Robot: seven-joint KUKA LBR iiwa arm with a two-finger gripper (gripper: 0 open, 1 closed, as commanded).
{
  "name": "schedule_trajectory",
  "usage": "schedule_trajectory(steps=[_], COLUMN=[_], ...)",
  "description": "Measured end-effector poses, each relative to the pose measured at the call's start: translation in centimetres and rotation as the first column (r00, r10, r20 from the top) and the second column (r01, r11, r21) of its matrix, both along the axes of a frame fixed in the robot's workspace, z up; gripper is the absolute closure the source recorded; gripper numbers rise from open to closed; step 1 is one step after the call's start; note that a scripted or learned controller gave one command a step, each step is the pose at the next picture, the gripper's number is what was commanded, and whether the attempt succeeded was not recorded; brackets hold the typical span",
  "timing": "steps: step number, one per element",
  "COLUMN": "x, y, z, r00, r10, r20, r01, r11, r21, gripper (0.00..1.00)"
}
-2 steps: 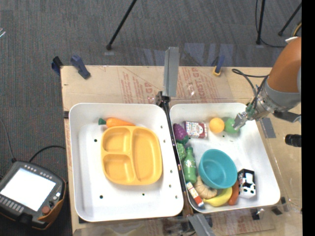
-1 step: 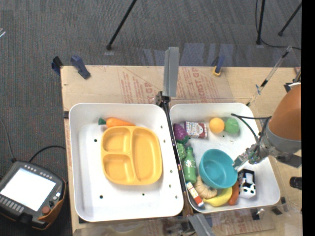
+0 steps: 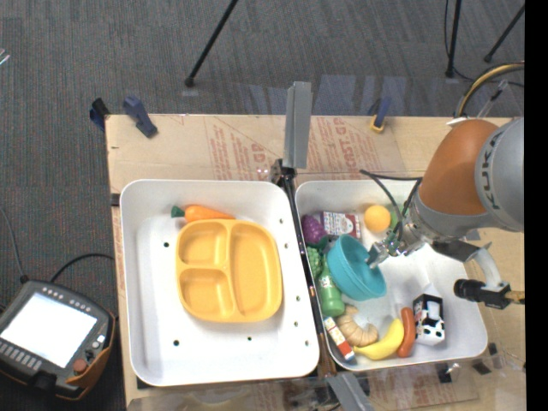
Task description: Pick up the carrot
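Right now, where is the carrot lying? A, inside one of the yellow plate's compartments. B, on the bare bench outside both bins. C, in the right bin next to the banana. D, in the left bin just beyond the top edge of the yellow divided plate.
D: the carrot lies on the floor of the left bin, beside the far edge of the yellow divided plate, not in a compartment.

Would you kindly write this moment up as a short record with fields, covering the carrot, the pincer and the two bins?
carrot: lies in the left bin, at the far edge of the yellow divided plate
pincer: over the right bin, at the teal bowl
right bin contents: orange ball, banana, other toy foods
task status: carrot not yet picked up
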State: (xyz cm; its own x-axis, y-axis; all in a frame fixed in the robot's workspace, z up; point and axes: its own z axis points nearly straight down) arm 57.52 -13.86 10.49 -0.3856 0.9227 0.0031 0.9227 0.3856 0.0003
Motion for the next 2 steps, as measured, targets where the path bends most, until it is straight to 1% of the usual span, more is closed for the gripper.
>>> schedule_trajectory(steps=[1, 2], x=[6.2, -1.0], y=[-5.0, -7.2], z=[6.8, 2.6], r00=[0.994, 0.988], r10=[-0.105, -0.157], r20=[0.007, -0.006], r01=[0.105, 0.157], r11=[0.994, 0.988], r21=[-0.005, -0.003], gripper=[1.0, 1.0])
